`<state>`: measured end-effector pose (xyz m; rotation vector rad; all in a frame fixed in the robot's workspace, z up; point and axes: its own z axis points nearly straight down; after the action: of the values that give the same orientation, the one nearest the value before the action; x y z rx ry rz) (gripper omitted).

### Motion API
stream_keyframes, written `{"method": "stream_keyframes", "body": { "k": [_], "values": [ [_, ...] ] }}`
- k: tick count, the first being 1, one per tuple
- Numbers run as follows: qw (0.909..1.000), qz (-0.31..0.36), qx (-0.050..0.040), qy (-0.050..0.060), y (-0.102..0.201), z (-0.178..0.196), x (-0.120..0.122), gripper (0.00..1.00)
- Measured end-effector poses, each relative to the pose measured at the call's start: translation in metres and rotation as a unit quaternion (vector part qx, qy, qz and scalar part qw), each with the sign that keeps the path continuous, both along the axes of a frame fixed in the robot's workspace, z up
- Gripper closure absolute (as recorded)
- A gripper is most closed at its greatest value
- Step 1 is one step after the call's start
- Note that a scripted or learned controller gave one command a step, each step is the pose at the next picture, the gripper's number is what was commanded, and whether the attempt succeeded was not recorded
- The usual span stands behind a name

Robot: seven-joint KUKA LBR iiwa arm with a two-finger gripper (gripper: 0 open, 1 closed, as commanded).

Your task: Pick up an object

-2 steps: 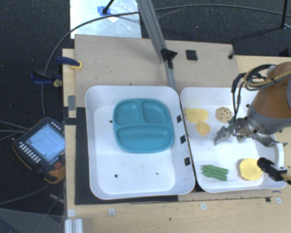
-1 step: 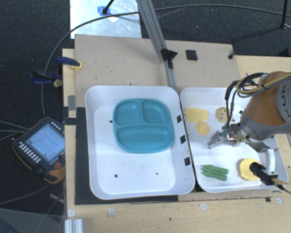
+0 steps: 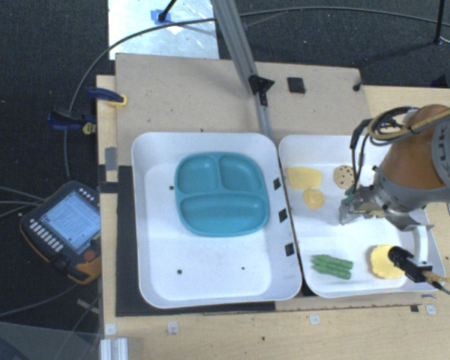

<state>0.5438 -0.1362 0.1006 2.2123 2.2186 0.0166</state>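
Right white bin (image 3: 315, 223), end effector (image 3: 350, 210) low (near yellow pieces (image 3: 308, 184))

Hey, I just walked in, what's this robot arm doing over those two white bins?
The arm reaches into the right bin, its gripper low over the bin floor. Around it lie toy foods: two yellow pieces, a speckled cookie, green beans and a yellow round piece. Nothing shows between its fingers, so no pick yet. The left bin holds a teal divided plate.
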Motion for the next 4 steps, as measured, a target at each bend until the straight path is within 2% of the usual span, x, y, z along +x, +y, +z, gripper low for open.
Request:
{"method": "stream_keyframes", "body": {
  "k": [2, 4],
  "values": [
    [1.0, 0.001, -0.0016, 0.003, -0.007, 0.109, -0.002, 1.0],
    [1.0, 0.004, 0.0005, 0.005, 0.089, 0.109, 0.047, 1.0]
  ]
}}
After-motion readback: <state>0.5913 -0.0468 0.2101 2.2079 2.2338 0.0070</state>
